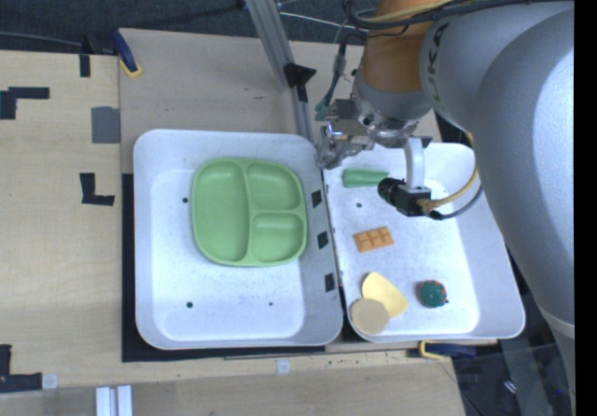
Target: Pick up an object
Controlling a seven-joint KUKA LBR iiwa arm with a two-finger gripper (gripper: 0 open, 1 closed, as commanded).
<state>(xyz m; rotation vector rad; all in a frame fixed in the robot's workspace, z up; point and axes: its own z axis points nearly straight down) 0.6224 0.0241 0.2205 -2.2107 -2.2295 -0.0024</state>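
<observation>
The right bin (466, 312) holds several small items: a green bar-shaped piece (364, 178) near its far left corner, an orange waffle-like block (373, 239), a yellow wedge (385, 293) overlapping a tan disc (369, 315), and a dark green and red round item (431, 293). My gripper (334, 151) hangs low over the far left corner of the right bin, by the divider between the bins and just left of the green bar. Nothing shows between its fingers.
A light green divided plate (249, 212) lies in the left bin (168, 302). A slanted metal pole (270, 27) rises behind the bins. The arm's large grey body (522, 125) covers the right side of the bench.
</observation>
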